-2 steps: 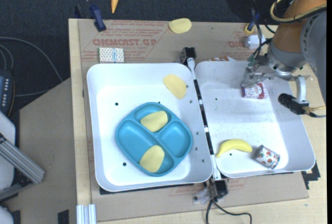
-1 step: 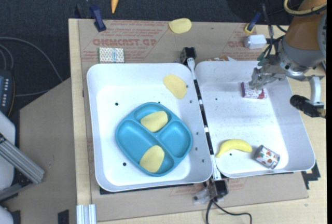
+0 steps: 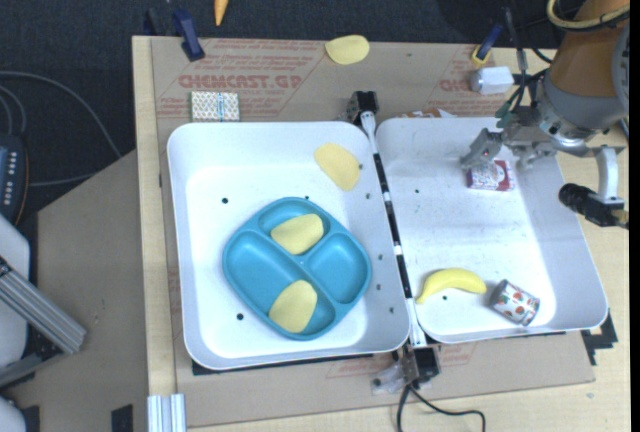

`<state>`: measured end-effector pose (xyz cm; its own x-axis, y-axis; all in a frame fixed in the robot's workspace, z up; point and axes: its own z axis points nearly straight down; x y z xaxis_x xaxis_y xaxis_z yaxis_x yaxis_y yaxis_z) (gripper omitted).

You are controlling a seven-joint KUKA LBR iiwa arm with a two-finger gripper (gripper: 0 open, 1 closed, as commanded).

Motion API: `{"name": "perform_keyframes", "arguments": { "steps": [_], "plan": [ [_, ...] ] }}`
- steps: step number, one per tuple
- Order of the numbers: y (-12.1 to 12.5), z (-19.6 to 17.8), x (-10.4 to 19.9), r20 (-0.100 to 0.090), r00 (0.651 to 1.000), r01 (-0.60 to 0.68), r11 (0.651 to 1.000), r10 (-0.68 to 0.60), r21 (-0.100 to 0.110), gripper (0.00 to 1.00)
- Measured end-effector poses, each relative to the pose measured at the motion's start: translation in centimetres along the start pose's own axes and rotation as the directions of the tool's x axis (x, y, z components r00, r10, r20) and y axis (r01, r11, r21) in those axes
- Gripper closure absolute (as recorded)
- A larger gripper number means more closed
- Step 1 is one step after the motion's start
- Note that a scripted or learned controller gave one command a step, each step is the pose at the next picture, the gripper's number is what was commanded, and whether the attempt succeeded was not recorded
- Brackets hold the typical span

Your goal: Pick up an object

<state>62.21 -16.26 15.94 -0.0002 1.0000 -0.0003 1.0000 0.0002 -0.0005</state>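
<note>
Camera view: jaws, state unclear, over red-and-white packet in right bin.

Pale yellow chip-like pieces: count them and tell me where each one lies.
4. Two sit in the blue divided plate: one in its upper compartment, one in its lower. One lies on the left bin's floor near the divider. One lies on the board beyond the bins.

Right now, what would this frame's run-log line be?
arm: over right bin far end | gripper: above red-and-white packet, grasp not visible | banana, can: near edge, untouched | left bin: blue tray
</note>
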Motion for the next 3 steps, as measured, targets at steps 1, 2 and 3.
{"name": "perform_keyframes", "arguments": {
  "steps": [1, 2, 3],
  "plan": [
    [0.9, 5.5, -0.2, -0.001, 1.0, 0.0, 1.0, 0.0, 0.002, 0.0],
    [4.7, 6.9, -2.0, 0.003, 1.0, 0.002, 1.0, -0.002, -0.01, 0.0],
    [4.8, 5.7, -2.1, 0.008, 1.0, 0.004, 1.0, -0.004, -0.016, 1.0]
  ]
}}
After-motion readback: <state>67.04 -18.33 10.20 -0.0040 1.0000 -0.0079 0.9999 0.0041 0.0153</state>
